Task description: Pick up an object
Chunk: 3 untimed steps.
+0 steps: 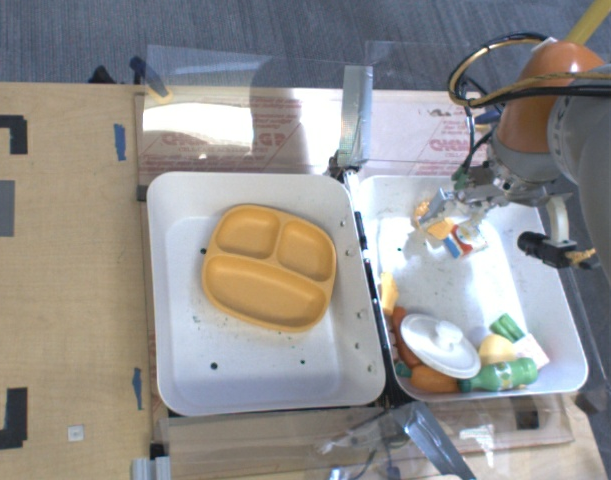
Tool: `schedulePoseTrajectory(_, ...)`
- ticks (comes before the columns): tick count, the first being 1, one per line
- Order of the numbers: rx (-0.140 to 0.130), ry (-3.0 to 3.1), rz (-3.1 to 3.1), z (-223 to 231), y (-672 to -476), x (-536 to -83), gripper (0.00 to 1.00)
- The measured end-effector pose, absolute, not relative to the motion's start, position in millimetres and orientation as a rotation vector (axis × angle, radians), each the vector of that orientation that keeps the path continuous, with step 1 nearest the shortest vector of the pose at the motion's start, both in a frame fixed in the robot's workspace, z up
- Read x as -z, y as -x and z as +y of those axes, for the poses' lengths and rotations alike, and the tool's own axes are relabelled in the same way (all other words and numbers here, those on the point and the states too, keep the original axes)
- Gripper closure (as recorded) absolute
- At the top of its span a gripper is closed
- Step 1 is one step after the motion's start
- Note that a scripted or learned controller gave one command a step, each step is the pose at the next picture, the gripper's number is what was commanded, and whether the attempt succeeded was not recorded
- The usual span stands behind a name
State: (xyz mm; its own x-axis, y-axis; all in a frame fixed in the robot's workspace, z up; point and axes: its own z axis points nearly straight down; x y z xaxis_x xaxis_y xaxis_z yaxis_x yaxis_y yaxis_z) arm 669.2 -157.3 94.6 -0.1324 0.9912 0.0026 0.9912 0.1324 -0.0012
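Sitting in the upper part of the right bin [575,353], a small orange block w/ a red-and-blue bit [447,238] lay right under the end effector [463,208], which looked like the likeliest pick target. The end effector hung low over it, clear fingers reaching down beside the block; couldn't tell if they were apart or together, or whether they actually touched it. Judging by that, the step in hand was approach/grasp, not lift. Next move prob. called for closing squarely on the block, then rising straight up w/o dragging along the bin floor. Farther toward the near end of the same bin sat a white lid-like dish [440,344], w/ an orange item [433,379] tucked under its edge, a green bottle [505,373] lying on its side, a yellow lemon-shaped piece [495,348] and a small green block [506,327] just beside it. The left bin [175,368] held a yellow divided plate [270,266], well apart from the arm. Behind both bins, clear plastic sheets [225,133] carried red print, too faint to read. The table [55,268] at left showed black corner marks and blue tape bits.
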Motion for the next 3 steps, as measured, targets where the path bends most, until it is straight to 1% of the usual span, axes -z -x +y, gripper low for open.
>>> schedulePoseTrajectory(1,0.008,2.100,-2.347,-121,-669.6,-90,0.00)
schedulePoseTrajectory(2,0.006,2.098,-2.352,-120,-670.2,-100,1.00)
schedulePoseTrajectory(3,0.007,2.075,-2.370,-124,-669.0,-153,1.00)
